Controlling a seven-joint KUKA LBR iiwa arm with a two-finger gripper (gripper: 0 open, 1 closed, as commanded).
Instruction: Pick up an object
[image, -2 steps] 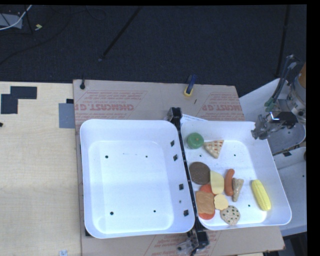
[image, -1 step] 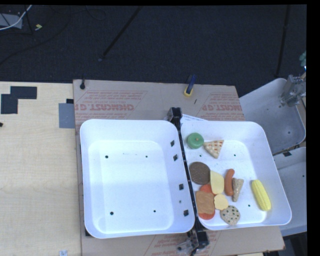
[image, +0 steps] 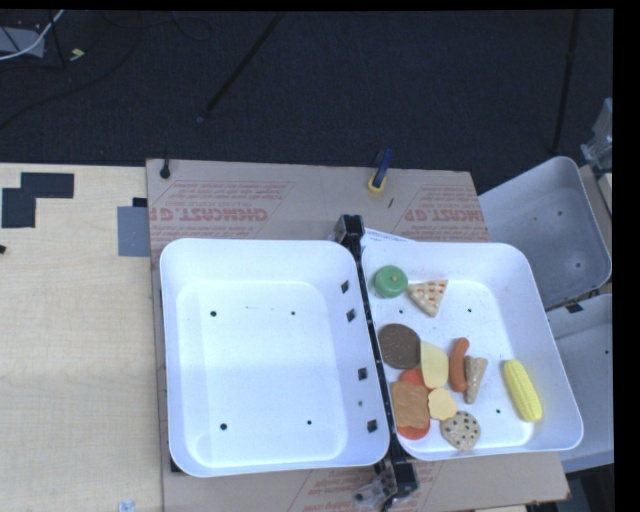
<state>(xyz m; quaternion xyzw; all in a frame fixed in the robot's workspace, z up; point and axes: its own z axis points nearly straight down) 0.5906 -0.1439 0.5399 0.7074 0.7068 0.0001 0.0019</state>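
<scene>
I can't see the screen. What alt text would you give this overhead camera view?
Two shallow white bins sit side by side on a bench; the right bin holds toy food, including a corn cob, pizza slice and green round piece.

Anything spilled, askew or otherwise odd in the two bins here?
Nothing stands out. All the toy food lies inside the right bin: the corn cob sits apart, while the brown patty and the pieces below it are crowded against the divider, some overlapping.
</scene>
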